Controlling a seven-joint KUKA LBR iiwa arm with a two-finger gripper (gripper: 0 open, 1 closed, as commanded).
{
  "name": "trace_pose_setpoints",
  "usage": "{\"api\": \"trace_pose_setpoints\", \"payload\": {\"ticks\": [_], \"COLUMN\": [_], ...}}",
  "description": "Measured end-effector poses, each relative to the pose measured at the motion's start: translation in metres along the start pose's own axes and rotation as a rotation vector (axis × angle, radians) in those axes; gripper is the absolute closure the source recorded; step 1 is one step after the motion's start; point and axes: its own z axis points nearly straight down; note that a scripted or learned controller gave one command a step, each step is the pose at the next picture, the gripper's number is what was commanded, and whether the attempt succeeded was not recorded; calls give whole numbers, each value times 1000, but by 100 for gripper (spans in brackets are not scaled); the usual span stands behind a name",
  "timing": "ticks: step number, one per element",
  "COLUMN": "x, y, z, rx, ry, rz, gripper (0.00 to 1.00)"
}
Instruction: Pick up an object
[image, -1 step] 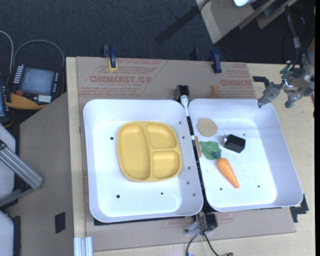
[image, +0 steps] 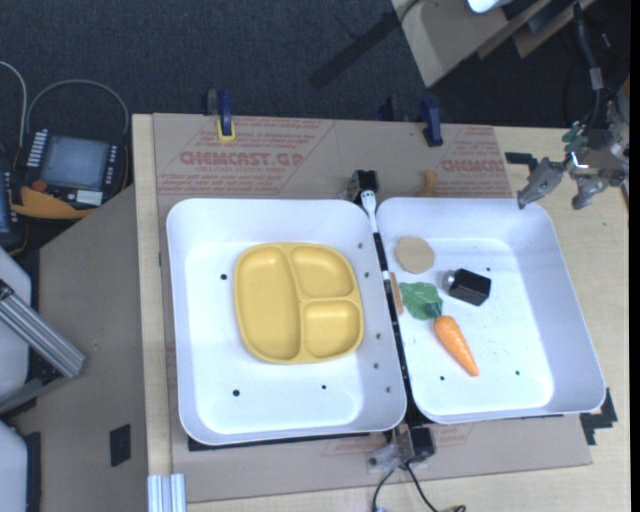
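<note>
Risk lies in the crowding: carrot (image: 457, 344), green piece (image: 420, 299), black block (image: 468, 287) and tan disc (image: 414, 254) sit close together at the left of the right bin (image: 560, 300), so a descent could nudge neighbours or close on nothing. The carrot is orange, tapered, lying aslant. End effector (image: 560, 185) hangs open at the frame's upper right, holding nothing.

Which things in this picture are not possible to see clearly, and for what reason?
- Gripper, camera view: small near the right edge; what its fingers are doing is unreadable.
- Arm above it: cut off by the right edge.
- Black object in the right bin: too small to identify.
- Green item: partly against the bin wall, shape unclear.
</note>
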Motion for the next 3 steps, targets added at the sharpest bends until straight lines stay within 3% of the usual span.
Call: {"api": "trace_pose_setpoints", "payload": {"ticks": [3], "x": [-1], "y": [-7], "z": [131], "rx": [6], "ry": [2], "rz": [-1], "gripper": [0]}}
